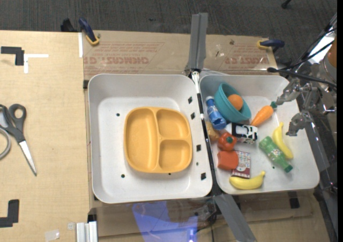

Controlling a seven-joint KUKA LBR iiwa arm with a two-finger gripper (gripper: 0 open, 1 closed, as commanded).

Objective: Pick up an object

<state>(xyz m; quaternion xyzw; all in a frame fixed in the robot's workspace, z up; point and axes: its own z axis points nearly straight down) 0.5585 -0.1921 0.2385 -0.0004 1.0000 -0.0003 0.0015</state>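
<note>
The right bin (300,182) holds several toys. A teal bowl (229,108) with an orange ball (236,101) in it lies at the back, and an orange carrot (261,115) lies beside it. A green bottle (275,153), a yellow banana (282,140) and a second banana (247,181) lie nearer the front. A blue bottle (214,113), a black-and-white toy (244,131), a red pepper (227,141) and a red block (227,159) crowd the bin's left side. My gripper (288,112) hangs over the bin's right side, just right of the carrot, open, with nothing between its fingers.
The left bin (102,144) carries a yellow divided plate (158,140). A patterned card (243,163) lies by the red block. Scissors (19,133) rest on the wooden bench at far left. Blue clamps (88,30) hold the cardboard behind the bins.
</note>
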